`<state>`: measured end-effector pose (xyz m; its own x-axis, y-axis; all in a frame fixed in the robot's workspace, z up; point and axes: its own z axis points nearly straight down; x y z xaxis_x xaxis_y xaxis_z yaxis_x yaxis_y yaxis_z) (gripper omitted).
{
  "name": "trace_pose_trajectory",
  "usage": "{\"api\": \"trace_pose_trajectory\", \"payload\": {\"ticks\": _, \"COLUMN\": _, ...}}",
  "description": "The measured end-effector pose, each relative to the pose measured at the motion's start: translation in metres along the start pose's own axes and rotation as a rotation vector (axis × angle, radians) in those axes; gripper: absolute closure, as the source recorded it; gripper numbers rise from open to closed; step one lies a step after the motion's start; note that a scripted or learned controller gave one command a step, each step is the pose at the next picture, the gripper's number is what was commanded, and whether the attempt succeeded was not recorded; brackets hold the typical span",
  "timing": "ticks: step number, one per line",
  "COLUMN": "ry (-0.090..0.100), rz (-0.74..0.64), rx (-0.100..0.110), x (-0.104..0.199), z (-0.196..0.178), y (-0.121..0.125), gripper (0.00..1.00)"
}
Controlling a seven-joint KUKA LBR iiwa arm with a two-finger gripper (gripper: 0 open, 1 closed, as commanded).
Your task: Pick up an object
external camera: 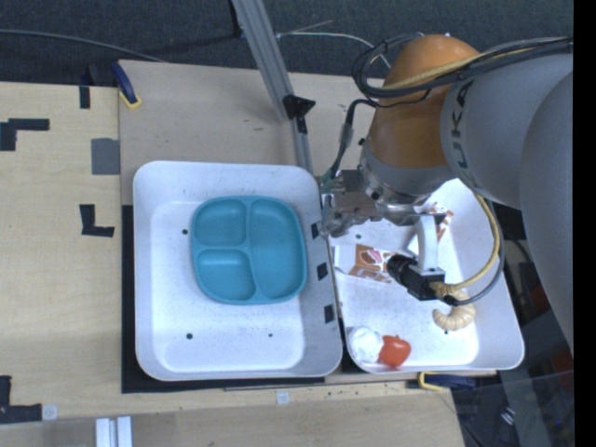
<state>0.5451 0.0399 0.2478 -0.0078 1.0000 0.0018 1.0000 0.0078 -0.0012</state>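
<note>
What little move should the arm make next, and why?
Probably lower the gripper a little toward the packet. It sits at the right bin's near-left edge, the packet lies just below it in the picture, and nothing shows between its fingers.

A robotics lab test station: a wooden desk [56, 277] marked with black tape carries two white bins [163, 343]. An industrial arm [484, 91] trailing cables and an aluminium camera post [265, 45] stand over dark carpet [112, 12].

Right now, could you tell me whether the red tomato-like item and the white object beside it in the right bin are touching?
Touching: the camera view shows the red item pressed against the white object with no bin floor visible between them, near the front edge of the right bin.
</note>
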Motion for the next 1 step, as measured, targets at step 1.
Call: {"api": "trace_pose_trajectory", "payload": {"ticks": 1, "ry": -0.001, "rz": 0.002, "rx": 0.004, "x": 0.0492, "z": 0.0171, "y": -0.0034, "gripper": 1.00}}
